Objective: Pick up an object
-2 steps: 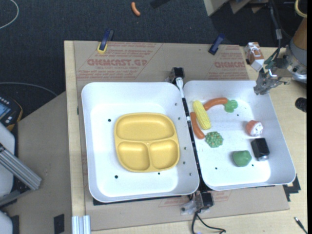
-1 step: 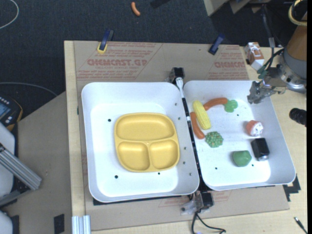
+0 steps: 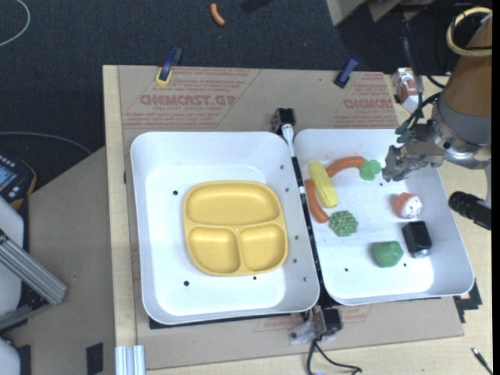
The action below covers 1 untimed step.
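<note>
Nearest to me, at the near edge of the surface (image 3: 234, 100), a small black clip with trailing wires (image 3: 324, 323) sits where the two white bins meet. The left bin (image 3: 156, 170) holds a yellow divided plate (image 3: 234, 226), lying flat near its middle with three compartments facing up.

The right bin (image 3: 367, 276) holds all the loose pieces. Along its left wall lie an ear of corn (image 3: 323, 184) and a reddish sausage (image 3: 316, 203), side by side and touching. A carrot (image 3: 345, 165) lies just beyond the corn toward the far edge, its green top (image 3: 369, 169) pointing right. A piece of broccoli (image 3: 343, 223) sits just near of the corn. Closer to the bin's near right corner are a green lump (image 3: 386, 253) and, just beside it, a black block (image 3: 416, 237). An orange and white piece (image 3: 406, 205) lies between the block and the far edge.

The arm (image 3: 469, 84) reaches in from the right, its orange band showing at the far right corner. The hand (image 3: 393, 169) hangs over the far right part of the right bin, just beside the carrot's green top and near the orange and white piece. From where I stand I cannot tell whether the hand is apart or together.

Two blue clamps (image 3: 166, 67) (image 3: 346, 72) grip the far edge of the surface.
</note>
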Motion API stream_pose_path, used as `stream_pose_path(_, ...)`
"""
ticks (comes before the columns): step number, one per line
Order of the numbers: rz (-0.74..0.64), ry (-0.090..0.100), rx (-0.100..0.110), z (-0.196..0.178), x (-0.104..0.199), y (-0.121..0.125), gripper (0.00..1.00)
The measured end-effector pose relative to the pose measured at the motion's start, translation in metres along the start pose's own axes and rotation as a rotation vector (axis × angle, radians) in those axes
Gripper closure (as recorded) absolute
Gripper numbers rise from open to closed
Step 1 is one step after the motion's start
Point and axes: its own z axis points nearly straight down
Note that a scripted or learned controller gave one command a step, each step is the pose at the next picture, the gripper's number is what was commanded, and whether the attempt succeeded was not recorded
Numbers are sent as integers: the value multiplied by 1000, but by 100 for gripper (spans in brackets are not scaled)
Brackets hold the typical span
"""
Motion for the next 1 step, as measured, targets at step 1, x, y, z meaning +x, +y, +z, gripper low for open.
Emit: stream_pose_path(1, 1, -1, 2, 10, 31, -28, 100)
